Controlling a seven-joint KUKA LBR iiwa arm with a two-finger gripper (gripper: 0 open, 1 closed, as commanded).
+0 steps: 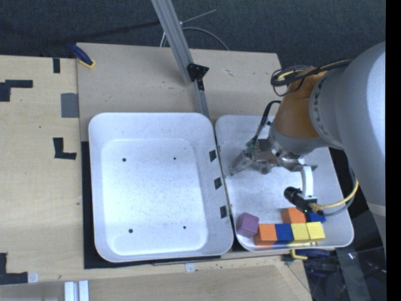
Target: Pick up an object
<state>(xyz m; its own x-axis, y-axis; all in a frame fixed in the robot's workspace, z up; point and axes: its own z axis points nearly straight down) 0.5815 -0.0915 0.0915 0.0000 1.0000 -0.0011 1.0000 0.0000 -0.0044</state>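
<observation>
Two white bins sit side by side on a tan bench. On the left part of the bench there are some dark tape marks and a grey patch. The left bin is big and has only a few tiny dark dots on its floor. A thin metal pole leans across the top of the picture, over the bench. Beyond the bench the floor looks dark blue, like carpet.

The right bin holds all the blocks. They sit in a bunch at its near edge. First comes a purple block, a little apart from the rest. Next to it is an orange block, then a blue block, then two yellow blocks in a row. One more orange block sits just behind that row.

The gripper hangs over the middle of the right bin, away from the blocks. Its fingers look spread apart, and nothing is between them. The big grey arm comes in from the right.

I think the job is at the reaching step. No block is picked up yet. Next, the gripper likely needs to go toward the near edge, line up over one block, go down, and squeeze. The purple block looks easiest because it has room around it.
</observation>
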